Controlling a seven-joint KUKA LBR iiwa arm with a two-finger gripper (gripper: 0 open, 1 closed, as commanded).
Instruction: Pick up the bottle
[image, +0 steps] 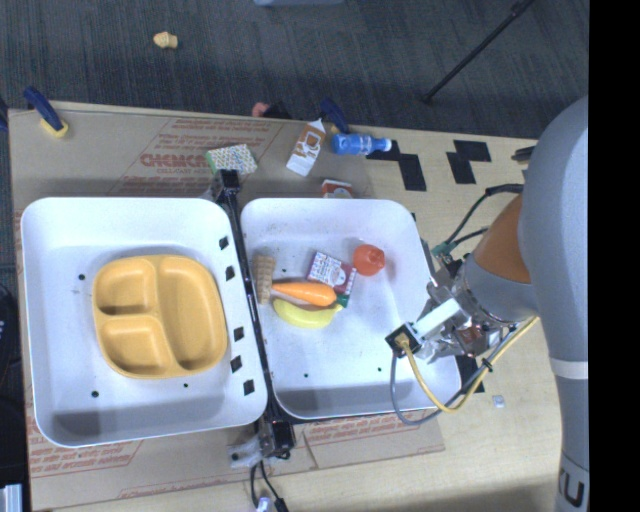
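**Operator:** From the camera view, what was the status of the pick?

**Technician:** The pick had not begun, by the look of it. The bottle (361, 145), blue with a white end, lay on its side on the cardboard behind the right bin (400, 375), outside both bins and just beside a small carton (306, 148). The gripper (425, 335) sat over the right bin's near right corner, well apart from the bottle. Nothing was seen between its fingers. Whether the jaws stood apart or together could not be told; cabling and the wrist obscured them.

**Operator:** What remained to be done?

**Technician:** The whole task, as judged: travel to the bottle beyond the far rim, descent, closure and lift.

**Operator:** Give the count of items.

**Technician:** Bins: two, the left bin (40, 300) and the right. Left bin: one yellow divided tray (160, 315). Right bin: one carrot (305, 293), one banana (306, 316), one red-and-white packet (328, 268), one orange-red round piece (368, 259), one waffle cone (263, 275). Cardboard: one bottle, one carton, one patterned sachet (232, 157), one small red-topped item (336, 187), not identifiable. Floor: one small yellow object (165, 40).
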